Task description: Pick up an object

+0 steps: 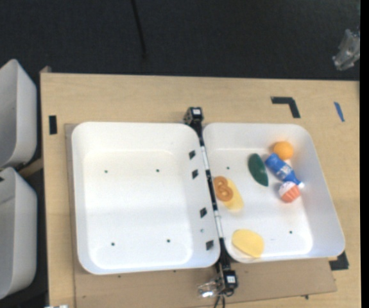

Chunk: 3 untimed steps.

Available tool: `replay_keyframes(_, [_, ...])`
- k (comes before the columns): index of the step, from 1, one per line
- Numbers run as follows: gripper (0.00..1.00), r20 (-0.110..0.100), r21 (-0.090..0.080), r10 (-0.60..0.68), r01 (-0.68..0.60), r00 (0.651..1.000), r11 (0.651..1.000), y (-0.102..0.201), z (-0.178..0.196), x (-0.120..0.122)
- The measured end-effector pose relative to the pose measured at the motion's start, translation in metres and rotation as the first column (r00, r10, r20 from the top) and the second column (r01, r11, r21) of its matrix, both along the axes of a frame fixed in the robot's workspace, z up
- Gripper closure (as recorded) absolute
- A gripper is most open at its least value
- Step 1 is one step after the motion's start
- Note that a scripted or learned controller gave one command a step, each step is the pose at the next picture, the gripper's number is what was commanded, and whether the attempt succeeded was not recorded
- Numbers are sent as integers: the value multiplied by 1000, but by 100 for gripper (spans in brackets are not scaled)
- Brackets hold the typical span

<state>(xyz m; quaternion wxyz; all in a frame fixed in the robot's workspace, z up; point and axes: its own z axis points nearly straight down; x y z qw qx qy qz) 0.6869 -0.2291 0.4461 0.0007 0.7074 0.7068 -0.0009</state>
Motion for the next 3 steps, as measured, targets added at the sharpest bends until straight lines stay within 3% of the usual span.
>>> replay_keyframes(1, [100,5,-2,5,-5,1000,1000,1,38,2])
replay_keyframes(2, [100,1,0,4,-4,1000,1000,6,15,2])
replay_keyframes(3, [100,4,-2,0,0,1000,1000,0,28,2])
